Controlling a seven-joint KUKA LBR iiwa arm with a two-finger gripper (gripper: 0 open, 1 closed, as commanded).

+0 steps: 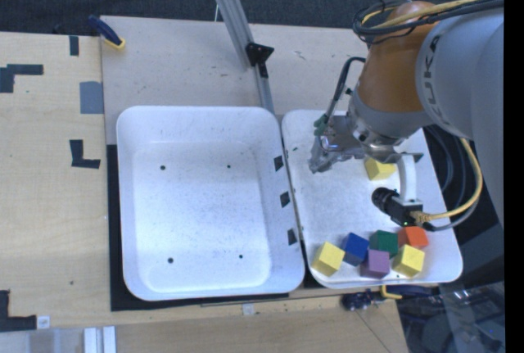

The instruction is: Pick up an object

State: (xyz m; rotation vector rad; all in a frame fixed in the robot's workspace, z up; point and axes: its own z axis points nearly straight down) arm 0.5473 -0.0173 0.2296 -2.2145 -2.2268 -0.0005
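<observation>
The gripper (pixel 327 148) hangs over the upper part of the right bin (pixel 304 179), right of the frame's centre, and from here I can't tell how its jaws stand or whether anything is in them. Just to its right, tucked partly under the grey and orange arm (pixel 409 73), lies a yellow block (pixel 380 169). The rest of the blocks sit well below the gripper, huddled along the bin's lower edge: a yellow cube (pixel 329 258) on the left, then a blue cube (pixel 356 247), a purple cube (pixel 377 262), a green cube (pixel 383 242), an orange cube (pixel 415 237) and another yellow cube (pixel 410 260) at the right end. They're small, bright, plain-sided cubes, packed close, several touching. The left bin (pixel 196 196) fills the middle of the frame, white with fine dark speckling on its floor.
</observation>
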